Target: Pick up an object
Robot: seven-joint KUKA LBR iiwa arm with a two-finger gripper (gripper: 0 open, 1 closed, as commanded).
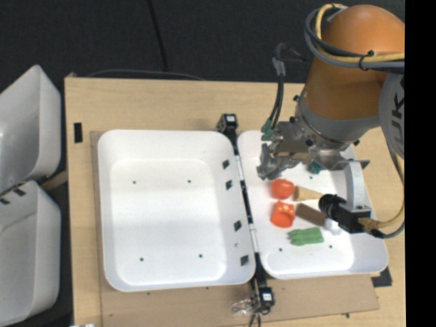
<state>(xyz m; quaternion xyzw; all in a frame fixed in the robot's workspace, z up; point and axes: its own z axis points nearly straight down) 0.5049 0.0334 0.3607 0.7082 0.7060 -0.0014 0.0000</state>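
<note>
Arm (347, 80) reaches in over the bench's (85, 203) far right corner. Orange band on top, grey wrist under it, aimed down and leaning a little toward the seam between the two bins. Gripper (269, 163) hangs over the right bin (364, 256), near its far left corner and close to the left rim. Open, closed or gripping something: cannot tell, it is dark and seen from above at a slant.

Candidate objects all lie in the right bin, bunched in the middle toward its left side:
- Red piece (283, 188) sits just on the near side of the gripper. Contact with it is unclear.
- Orange piece (283, 214) is just beside the red piece, toward the bin's near edge.
- Tan cone (308, 195) is on the right of the red piece, seemingly touching it, lying flat.
- Brown block (310, 214) is on the right of the orange piece, right against it, slightly angled.
- Green piece (305, 236) is closest to the near edge and lies roughly along it, a small gap from the orange piece.

Left bin (109, 203) sits alongside, its rim meeting the right bin's down the middle. A black clip (228, 122) sits at the far end of that seam, another (263, 295) at the near end.
</note>
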